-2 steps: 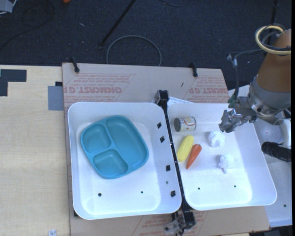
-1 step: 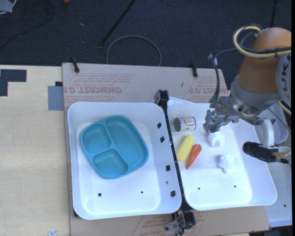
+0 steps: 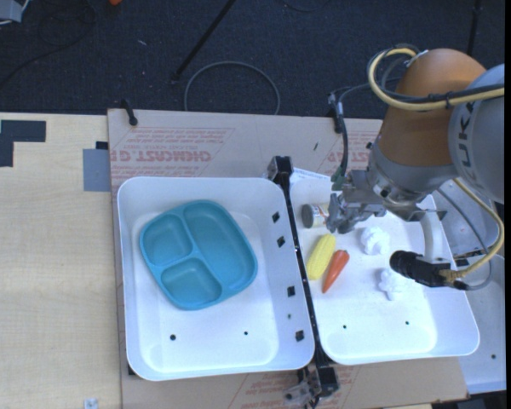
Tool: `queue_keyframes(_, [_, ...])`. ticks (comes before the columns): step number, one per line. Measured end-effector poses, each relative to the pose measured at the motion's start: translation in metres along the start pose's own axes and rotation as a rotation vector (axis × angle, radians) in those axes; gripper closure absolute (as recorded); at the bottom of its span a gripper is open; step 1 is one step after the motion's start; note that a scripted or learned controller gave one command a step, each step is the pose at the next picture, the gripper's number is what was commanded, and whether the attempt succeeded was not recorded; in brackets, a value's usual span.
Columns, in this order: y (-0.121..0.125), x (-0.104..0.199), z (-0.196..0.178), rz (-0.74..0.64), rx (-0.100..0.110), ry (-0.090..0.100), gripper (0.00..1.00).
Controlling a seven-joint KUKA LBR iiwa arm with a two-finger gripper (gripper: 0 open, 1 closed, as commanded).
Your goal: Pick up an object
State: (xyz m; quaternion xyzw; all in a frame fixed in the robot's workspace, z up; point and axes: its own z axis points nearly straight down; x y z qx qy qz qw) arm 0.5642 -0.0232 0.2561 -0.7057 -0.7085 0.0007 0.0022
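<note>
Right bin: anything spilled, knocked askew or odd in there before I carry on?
Nothing stands out. In the right bin, the yellow corn and orange carrot lie side by side near the divider, with small white pieces further right. The blue divided plate sits flat in the left bin.

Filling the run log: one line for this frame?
gripper low in right bin, far-left part | beside: yellow corn, orange carrot | left bin: blue divided plate

Glossy blue plastic plate [image 3: 197, 253] in a smooth white plastic bin [image 3: 145, 331].
</note>
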Motion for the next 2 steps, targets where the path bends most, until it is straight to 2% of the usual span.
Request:
queue_keyframes(1, [-0.004,0.056,0.002,-0.001,0.001,0.0,1.0])
queue_keyframes(2, [-0.021,0.114,0.02,-0.001,0.002,-0.001,1.0])
